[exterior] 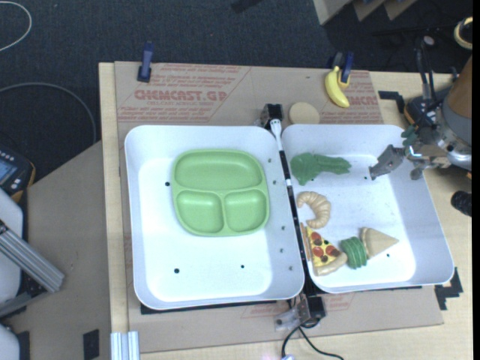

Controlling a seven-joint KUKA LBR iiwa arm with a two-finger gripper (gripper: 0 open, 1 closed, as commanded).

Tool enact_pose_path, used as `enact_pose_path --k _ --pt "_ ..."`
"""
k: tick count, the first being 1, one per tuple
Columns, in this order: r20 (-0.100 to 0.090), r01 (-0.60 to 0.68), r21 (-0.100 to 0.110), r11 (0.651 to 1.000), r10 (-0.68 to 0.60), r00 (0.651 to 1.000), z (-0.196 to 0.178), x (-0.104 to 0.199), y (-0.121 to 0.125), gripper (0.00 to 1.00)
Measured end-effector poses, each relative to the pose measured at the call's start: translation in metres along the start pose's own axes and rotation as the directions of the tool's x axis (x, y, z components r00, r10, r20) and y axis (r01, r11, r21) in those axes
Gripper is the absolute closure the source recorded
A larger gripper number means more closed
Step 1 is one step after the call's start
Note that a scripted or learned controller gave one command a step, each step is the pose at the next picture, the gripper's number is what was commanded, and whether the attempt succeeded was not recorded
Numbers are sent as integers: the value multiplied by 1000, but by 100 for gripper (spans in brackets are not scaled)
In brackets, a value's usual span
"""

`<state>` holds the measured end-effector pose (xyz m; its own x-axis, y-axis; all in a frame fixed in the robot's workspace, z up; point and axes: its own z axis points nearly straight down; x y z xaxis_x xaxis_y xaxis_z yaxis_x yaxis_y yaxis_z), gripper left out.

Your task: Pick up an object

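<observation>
Lowest in the frame, along the near edge of the right-hand bin [435,223], sit a pizza slice [324,250], a green ridged toy [353,251] and a pale wedge [378,240], huddled close together, the green one touching the wedge; that crowding would likely make any of them awkward to take singly. Just above them, near the divider, a croissant [316,206] lies by itself, and higher still a flat leafy green piece [316,165] spreads across the upper left of that bin. Any of these could serve as the object to pick up. To the left, the other bin [150,276] carries a green divided plate [221,191], set in its upper middle. At the right edge, level with the leafy piece, the gripper [395,163] hangs over the right bin's upper right part with its two fingers spread apart and nothing between them, well clear of every toy; it seems poised before a descent, with no target yet committed. Farthest back, on the bench beyond the bins, a banana [336,88] rests beside a blue clamp [346,64].
</observation>
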<state>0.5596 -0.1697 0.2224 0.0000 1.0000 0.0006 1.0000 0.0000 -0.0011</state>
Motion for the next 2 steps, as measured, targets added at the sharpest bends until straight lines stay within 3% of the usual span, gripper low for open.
enact_pose_path --k 1,2 --pt "2 4 -22 1000 -4 1000 -180 49 -75 0" --pt "3 2 -7 1000 -2 1000 -181 48 -74 100"
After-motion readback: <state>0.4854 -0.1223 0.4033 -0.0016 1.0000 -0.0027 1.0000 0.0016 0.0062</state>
